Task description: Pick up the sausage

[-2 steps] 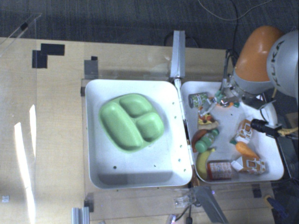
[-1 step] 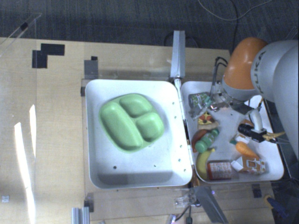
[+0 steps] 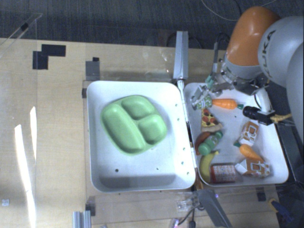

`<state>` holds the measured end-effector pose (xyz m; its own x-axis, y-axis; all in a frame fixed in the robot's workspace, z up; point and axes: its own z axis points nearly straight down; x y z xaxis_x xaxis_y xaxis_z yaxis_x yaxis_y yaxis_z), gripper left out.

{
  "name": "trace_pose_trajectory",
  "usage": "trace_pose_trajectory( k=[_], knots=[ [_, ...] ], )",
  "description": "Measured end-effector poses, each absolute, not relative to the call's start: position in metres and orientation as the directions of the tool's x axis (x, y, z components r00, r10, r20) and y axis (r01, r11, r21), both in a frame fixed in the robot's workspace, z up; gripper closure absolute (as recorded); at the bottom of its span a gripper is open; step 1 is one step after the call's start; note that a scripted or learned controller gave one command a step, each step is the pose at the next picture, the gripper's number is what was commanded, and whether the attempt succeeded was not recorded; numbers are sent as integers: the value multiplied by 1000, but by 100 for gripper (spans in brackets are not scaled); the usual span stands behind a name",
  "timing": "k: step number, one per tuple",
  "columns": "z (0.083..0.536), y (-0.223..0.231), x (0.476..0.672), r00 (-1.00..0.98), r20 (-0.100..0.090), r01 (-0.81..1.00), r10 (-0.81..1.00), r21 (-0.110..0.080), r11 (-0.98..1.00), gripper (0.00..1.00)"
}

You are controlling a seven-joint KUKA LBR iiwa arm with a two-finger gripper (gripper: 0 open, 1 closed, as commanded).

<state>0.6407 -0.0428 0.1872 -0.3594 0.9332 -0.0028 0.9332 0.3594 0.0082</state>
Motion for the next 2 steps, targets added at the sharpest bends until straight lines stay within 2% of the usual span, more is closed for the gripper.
trace_pose_trajectory(
  k=[1, 2],
  knots=[
    [185, -10, 624, -273, 0, 962, 962, 5, 273, 0],
    [186, -76, 617, -294, -2, 956, 956, 5, 294, 0]
  ],
)
